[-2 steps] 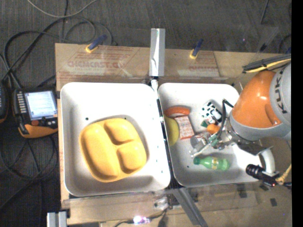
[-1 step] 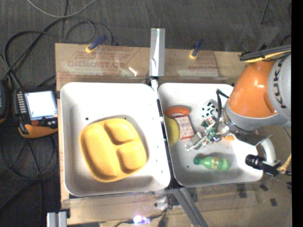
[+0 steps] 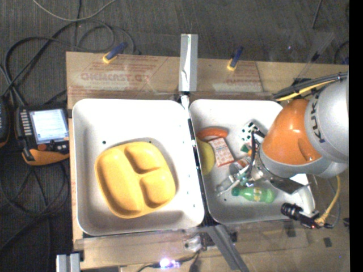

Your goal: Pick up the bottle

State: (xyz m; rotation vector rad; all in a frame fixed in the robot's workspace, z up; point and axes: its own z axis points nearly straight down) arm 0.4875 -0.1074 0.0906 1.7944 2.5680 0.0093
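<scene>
I see the green bottle lying on its side near the lower edge of the right bin, right of centre in the frame. My arm's hand sits just above it among clutter; I cannot tell how it is set. A yellow divided tray fills the left bin, and a red packet lies upper left of the bottle.
</scene>
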